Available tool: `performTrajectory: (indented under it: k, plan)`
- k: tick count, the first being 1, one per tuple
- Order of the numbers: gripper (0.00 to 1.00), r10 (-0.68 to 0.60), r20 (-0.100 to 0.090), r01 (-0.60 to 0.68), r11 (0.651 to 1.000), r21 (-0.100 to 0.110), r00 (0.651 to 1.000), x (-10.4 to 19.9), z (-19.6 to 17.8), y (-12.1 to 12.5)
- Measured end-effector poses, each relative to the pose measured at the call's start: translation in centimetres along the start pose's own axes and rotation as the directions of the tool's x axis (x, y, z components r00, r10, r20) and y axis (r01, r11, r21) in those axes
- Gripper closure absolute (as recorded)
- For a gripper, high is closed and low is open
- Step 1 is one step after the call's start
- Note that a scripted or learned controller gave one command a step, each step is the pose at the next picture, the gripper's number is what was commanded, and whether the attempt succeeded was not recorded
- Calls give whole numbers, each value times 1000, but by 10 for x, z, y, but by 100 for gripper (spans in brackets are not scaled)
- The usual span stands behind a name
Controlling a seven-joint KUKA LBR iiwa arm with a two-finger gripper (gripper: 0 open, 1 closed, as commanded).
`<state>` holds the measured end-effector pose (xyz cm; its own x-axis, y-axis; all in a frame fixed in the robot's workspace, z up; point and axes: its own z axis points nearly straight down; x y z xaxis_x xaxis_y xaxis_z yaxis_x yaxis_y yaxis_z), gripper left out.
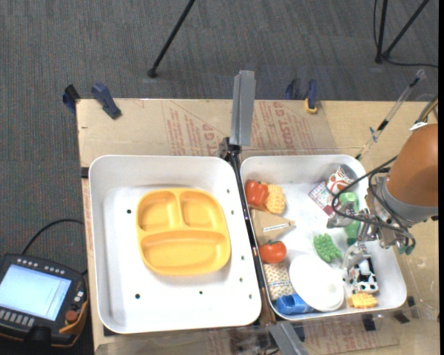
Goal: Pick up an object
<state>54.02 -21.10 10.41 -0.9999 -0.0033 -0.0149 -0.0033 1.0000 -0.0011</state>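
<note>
Two white bins sit side by side on the bench. At far left, off the bench, we note a handheld control pendant with a lit screen. The left bin holds a yellow divided tray, lying flat near its middle. The right bin is crowded: along its left wall an orange-red pepper touching a yellow corn piece, below them a tan wedge, then a red tomato. Further right lie a white plate, with a blue object at its lower left edge, and a green bumpy item just above it. Near the bin's right wall we see a black-and-white cow toy and a yellow waffle piece. The gripper hangs low over this right side, just beside the cow toy; whether its fingers are apart or together we cannot tell.
</note>
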Motion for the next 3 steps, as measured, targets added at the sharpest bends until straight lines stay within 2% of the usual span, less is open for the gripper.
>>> performTrajectory:
  k: [1,2,3]
  plan:
    - [0,-33,-5,33,999,-1,999,-8,13,69]
    - [0,-214,-12,214,977,-5,977,-36,17,-1]
    - [0,-228,-9,228,974,-6,974,-103,17,17]
